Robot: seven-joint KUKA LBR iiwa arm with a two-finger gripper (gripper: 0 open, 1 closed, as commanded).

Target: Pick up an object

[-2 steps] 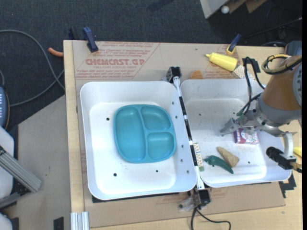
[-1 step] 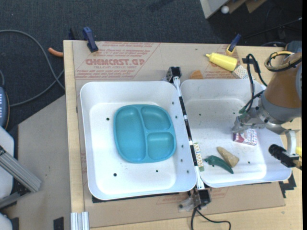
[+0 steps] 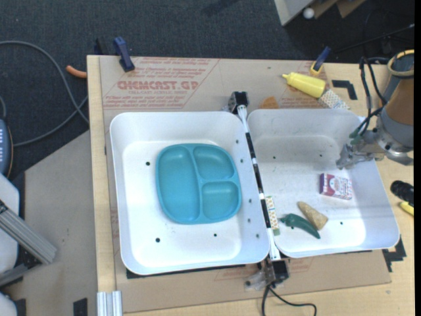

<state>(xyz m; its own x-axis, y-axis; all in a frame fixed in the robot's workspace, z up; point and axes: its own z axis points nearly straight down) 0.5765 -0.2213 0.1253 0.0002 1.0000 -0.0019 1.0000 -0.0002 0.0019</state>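
Progress: nothing lifted yet; approach under way.
Gripper [image 3: 346, 155]: above right bin [image 3: 296, 133], far-right side; grip state cannot tell.
Candidates: small carton [image 3: 336, 185], green pepper [image 3: 300, 224], tan wedge [image 3: 312, 214], near right.

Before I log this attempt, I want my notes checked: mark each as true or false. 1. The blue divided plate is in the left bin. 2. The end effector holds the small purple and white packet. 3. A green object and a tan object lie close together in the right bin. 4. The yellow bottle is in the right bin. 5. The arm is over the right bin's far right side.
1. True: the blue divided plate lies in the left bin.
2. False: the packet lies on the floor of the right bin, apart from the end effector.
3. True: the green object lies beside the tan object.
4. False: the yellow bottle lies on the bench behind it.
5. True.
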